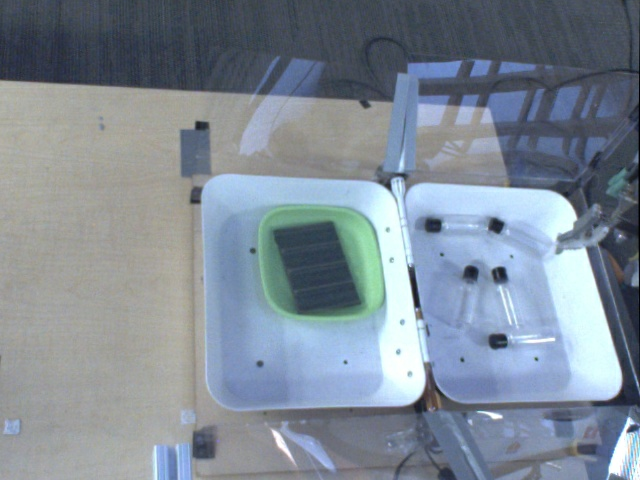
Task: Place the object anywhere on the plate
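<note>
Dark ridged block [317, 267] lies flat on the green plate [270, 268] in the left bin [215, 298]. It is well apart from the pincer [583, 232], far to the pincer's left in the view and across the seam between the two bins.

The pincer is a pale grey tip at the far right rim of the right bin [600, 368], over that bin's upper right corner. It is small and blurred, so how far it is open cannot be told. Nothing can be seen in its grasp.

Near it to the left, one clear vial [462, 226] with black ends lies crosswise. Below that and further toward the view's bottom, two black-capped vials [466, 293] [505, 296] lie side by side, and a fourth [520, 340] lies crosswise. Bare white floor shows between the vials and along the bin's lower wall.

Beyond the seam, the plate sits in the upper middle of the left bin, with open floor on its lower side and a narrower strip at its left.

The block's long axis runs from the view's top to bottom, its lower end leaning toward the pincer's side. Its ridges cross the short way. Green rim shows on all four sides of it.
</note>
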{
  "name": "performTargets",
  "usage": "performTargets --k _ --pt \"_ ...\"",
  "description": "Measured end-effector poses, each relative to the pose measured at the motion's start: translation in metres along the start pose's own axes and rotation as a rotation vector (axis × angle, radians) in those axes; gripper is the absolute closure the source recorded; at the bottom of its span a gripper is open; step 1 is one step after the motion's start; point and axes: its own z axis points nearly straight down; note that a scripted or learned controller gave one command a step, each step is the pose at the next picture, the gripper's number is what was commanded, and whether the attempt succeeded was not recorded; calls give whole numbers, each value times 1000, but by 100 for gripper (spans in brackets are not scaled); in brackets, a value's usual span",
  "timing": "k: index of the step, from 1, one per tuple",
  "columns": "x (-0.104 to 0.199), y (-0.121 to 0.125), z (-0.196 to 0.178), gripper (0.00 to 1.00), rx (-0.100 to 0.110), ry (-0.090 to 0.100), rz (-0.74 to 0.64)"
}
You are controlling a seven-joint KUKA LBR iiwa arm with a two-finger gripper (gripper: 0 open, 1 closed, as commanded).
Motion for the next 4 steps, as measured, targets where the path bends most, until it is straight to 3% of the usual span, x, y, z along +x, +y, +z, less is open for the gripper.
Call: performTargets --k 1,2,3,4 --pt "-11 4 15 0 4 1 -122" --pt "-11 4 12 0 3 0 -133" --pt "-9 5 6 0 4 0 -87" --pt "-9 4 -28 0 1 0 -23"
